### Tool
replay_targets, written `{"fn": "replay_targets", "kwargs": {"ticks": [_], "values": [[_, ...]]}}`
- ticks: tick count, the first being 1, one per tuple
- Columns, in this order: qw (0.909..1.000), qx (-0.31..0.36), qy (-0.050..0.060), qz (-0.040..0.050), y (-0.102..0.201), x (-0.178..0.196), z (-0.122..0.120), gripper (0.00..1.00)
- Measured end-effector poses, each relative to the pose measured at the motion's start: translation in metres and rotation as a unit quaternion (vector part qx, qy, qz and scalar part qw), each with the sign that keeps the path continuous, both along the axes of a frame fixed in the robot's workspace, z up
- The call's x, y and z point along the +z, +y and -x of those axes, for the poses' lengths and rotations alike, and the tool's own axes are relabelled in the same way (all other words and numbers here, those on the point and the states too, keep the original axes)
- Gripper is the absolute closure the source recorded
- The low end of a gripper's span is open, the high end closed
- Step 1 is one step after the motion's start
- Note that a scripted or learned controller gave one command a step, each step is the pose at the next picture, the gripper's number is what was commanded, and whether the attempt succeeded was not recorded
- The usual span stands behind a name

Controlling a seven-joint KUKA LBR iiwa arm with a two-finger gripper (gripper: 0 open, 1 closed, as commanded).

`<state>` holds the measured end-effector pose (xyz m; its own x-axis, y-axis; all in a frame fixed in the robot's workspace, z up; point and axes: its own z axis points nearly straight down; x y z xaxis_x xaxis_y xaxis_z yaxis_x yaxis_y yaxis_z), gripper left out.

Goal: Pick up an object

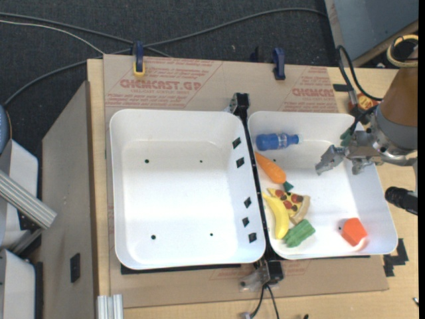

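Note:
The right bin [375,198] holds a blue bottle [277,141] at its far left and an orange carrot [271,167] just below it. A yellow banana [277,212], a pizza slice [298,203] and a green toy [299,233] lie together at the near left. An orange block [354,231] sits at the near right. My gripper [342,163] hangs over the right bin's far right part, open, with nothing between its fingers. It is right of the carrot and above the orange block.
The left bin [133,178] sits beside the right one, with a black divider clip strip [249,178] between them. Blue clamps [279,64] hold the cardboard base at the back. Cables [352,78] run along the arm on the right.

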<state>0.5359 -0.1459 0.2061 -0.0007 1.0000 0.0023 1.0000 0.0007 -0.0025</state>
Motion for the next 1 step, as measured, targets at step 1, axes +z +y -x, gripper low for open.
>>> {"fn": "replay_targets", "kwargs": {"ticks": [1], "values": [[1.0,0.002,-0.001,0.0005,0.0388,-0.094,-0.0602,0.0]]}}
